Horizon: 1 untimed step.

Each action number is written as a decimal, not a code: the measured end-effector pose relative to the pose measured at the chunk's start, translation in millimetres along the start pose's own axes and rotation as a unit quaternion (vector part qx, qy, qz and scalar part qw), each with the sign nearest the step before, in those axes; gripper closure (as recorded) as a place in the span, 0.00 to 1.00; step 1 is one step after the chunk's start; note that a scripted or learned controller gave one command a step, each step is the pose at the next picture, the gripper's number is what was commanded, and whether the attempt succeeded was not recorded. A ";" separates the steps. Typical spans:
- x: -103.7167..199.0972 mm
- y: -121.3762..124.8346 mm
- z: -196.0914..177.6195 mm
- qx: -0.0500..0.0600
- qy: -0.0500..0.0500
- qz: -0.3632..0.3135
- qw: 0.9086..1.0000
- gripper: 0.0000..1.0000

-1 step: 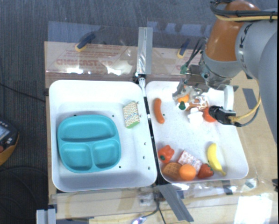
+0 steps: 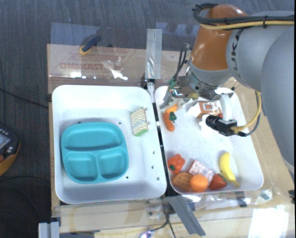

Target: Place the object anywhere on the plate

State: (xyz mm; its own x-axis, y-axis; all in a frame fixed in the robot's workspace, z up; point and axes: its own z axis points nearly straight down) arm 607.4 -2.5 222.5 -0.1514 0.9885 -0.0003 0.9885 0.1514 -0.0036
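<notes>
- The carrot (image 2: 168, 119), orange with a green patch, lies in the right bin (image 2: 252, 180) at its upper left, close to the wall shared with the left bin
- My gripper (image 2: 173, 97) hangs just above the carrot's upper end; from this slant I cannot tell whether it is spread or closed, nor whether it touches the carrot
- The teal plate (image 2: 94, 150), with three compartments, sits in the left bin (image 2: 68, 95), well apart from the carrot, across the shared wall
- A pale patterned block (image 2: 139, 121) lies in the left bin between the plate and that wall
- Along the right bin's near side lie an orange pepper (image 2: 176, 162), a pink and white block (image 2: 201, 169), an orange (image 2: 199, 183) and a banana (image 2: 228, 167)
</notes>
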 end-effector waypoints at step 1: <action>51.3 6.2 -34.1 -0.001 0.000 -0.216 0.976 1.00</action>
State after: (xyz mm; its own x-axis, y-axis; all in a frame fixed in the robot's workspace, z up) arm 605.9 49.2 256.6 -0.5538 0.8326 0.0002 0.8326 0.5538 -0.0008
